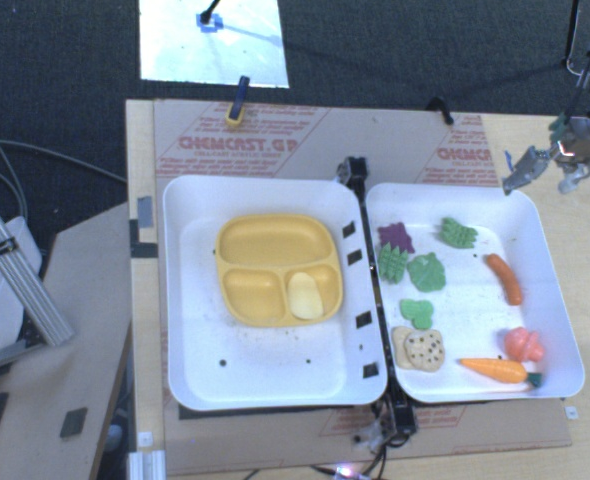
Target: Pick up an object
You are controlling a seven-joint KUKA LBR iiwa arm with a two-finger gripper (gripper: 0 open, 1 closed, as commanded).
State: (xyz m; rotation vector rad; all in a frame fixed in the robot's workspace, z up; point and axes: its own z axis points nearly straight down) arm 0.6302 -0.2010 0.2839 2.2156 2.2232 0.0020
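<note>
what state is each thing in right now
claw: above the right bin's far corner, holding nothing
yellow tray: flat in left bin, pale piece in one compartment
carrot: lying in right bin
cookie: flat by the divider

Wooden bench (305, 133) with left bin (190, 268) and right bin (555, 298) side by side.
</note>
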